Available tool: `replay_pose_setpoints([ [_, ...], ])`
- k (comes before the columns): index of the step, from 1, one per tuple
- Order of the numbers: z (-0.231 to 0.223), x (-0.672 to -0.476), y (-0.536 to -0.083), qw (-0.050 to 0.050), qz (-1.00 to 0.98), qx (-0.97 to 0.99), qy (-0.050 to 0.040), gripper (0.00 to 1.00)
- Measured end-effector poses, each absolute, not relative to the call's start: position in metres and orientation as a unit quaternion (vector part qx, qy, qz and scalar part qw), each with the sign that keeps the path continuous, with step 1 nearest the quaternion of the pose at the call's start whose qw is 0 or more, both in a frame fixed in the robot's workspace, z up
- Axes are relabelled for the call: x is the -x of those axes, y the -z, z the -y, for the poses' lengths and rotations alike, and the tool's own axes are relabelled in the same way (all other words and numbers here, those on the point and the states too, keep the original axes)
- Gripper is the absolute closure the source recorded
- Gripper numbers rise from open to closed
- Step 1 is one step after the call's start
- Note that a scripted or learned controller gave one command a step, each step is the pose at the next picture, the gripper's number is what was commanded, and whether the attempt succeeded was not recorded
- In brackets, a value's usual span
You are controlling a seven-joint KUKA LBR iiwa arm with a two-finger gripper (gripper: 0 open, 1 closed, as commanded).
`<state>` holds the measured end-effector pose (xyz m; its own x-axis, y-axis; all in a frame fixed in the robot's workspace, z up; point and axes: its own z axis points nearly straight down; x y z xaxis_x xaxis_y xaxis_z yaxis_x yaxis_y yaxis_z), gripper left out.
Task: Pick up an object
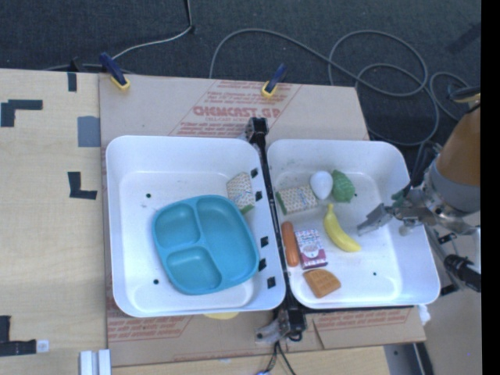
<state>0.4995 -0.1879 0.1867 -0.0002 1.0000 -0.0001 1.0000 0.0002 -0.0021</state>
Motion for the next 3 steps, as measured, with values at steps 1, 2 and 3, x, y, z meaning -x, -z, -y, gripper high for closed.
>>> replay_pose_setpoints([
  [1, 0.157, -0.535, -0.089, -0.001, 0.708, 0.707, 0.0008, 0.0],
  [2, 0.123, -0.595, -0.087, -0.003, 0.708, 0.706, 0.0015, 0.0],
  [3, 0.121, -0.568, -0.087, -0.003, 0.708, 0.707, 0.0009, 0.0],
])
